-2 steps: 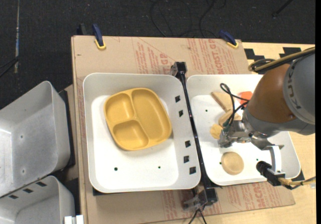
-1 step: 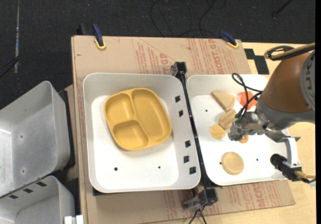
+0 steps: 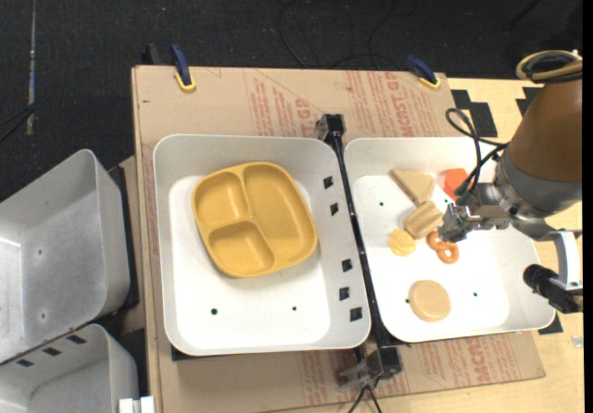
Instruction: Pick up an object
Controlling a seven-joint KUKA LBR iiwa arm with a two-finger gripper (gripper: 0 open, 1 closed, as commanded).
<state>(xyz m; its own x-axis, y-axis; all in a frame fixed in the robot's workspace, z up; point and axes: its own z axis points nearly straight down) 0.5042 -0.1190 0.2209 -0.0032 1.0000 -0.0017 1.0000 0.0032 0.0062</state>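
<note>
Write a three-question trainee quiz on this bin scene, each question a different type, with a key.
1. True or false: the yellow divided plate lies in the left bin.
2. Multiple choice: which item in the right bin lies nearest the camera view's bottom edge? A) tan wedge B) round tan disc C) orange ring
3. Fill in: the gripper hangs just above the orange ____.

Key: 1 true; 2 B; 3 ring.
</note>
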